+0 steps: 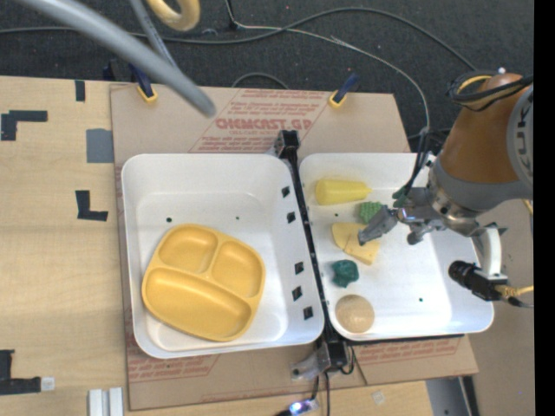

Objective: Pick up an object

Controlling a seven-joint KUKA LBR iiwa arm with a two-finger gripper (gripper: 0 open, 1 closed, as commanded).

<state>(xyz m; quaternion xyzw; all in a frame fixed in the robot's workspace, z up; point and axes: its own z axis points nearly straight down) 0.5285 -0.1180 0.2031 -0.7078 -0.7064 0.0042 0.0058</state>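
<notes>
While my gripper (388,223) hovers in the right bin (434,315), fingers spread and pinching nothing, the cheese wedge (356,243) lies just beside them, unlifted; grasping remains.

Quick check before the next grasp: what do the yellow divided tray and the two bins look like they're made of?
Yellow divided tray: probably moulded plastic, smooth with a soft sheen, rounded compartment ridges. Left bin and right bin: likely thin rigid plastic, glossy white with rounded rims and corners, though painted metal cannot be ruled out.
</notes>
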